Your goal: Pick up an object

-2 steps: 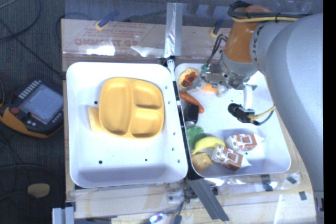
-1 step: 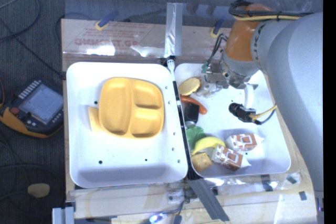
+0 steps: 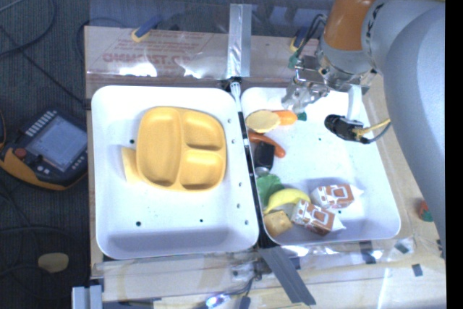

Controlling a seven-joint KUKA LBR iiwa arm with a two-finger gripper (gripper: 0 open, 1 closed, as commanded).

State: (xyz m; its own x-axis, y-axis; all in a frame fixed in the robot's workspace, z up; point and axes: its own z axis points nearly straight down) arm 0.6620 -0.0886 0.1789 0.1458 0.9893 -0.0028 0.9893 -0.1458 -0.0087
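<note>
Above the right bin (image 3: pixel 376 177), the gripper (image 3: pixel 300 99) hovers near a toy carrot (image 3: pixel 287 117); its grip state cannot be told.

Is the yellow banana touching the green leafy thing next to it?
Touching. The camera view shows the banana lying right against the green leafy toy in the right bin, with no white bin floor showing between them.
</note>
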